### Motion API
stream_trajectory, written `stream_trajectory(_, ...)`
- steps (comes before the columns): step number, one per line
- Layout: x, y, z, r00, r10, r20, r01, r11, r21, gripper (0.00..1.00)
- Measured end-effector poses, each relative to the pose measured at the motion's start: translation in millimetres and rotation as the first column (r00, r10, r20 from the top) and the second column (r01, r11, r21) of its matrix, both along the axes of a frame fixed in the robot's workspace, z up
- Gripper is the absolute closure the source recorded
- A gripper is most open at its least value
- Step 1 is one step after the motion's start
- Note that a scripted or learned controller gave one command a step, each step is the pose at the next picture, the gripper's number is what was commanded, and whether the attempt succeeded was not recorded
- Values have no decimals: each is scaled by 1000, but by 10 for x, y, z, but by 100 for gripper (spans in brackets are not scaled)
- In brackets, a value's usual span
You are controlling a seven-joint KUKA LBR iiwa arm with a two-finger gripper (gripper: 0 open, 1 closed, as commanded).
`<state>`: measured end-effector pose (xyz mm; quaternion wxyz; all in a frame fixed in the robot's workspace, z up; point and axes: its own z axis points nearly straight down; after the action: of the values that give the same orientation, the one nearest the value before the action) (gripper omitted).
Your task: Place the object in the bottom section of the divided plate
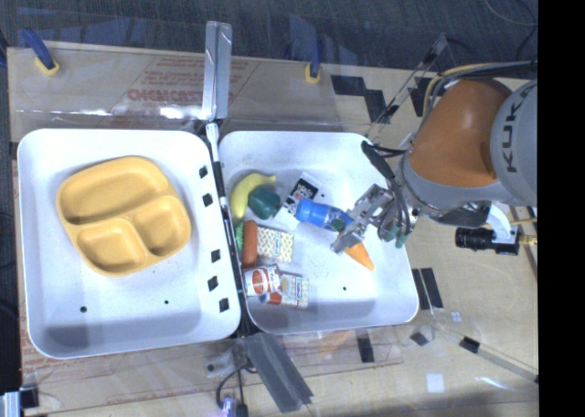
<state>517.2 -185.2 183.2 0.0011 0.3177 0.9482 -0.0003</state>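
Two shallow white bins sit side by side on the table (457, 315). The left bin (55, 315) holds one thing: a yellow divided plate (123, 214) with three sections, one long section along its upper left and two smaller ones toward its lower right, lying slightly turned in the upper half of the bin. All three sections are bare. A row of small black marks runs down the divider between the bins. The right bin (384, 301) holds the loose items, clustered in its left and middle parts. Against its left wall lie one yellow banana-like piece (245, 189) and, touching it on the right, one dark green round object (264, 201). Below them is one orange-red sausage-shaped piece (249, 241), upright along the wall, with one small patterned packet (275, 244) just beside it. Nearer the front edge lies one red-and-white carton (277, 286), flat on its side. Above the middle is one small black-and-white card (303, 193). To its right one blue bottle (320, 215) lies on its side, its right end reaching the gripper (364, 221). Just below the gripper lies one orange carrot (360, 254), tip pointing down and right. The gripper hangs low over the middle right of that bin, reaching in from the grey and orange arm (462, 145); whether the jaws are open, closed or on the bottle cannot be told from this slant.
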Motion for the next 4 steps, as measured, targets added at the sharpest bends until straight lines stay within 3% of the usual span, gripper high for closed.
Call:
stream_trajectory(1,-407,601,-673,991,-133,-5,133,991,2,100)
stream_trajectory(2,-69,1221,76,950,313,0,-313,950,0,100)
stream_trajectory(3,-397,1046,187,979,206,-3,-206,979,2,100)
stream_trajectory(4,-259,1706,68,913,408,-4,-408,913,3,100)
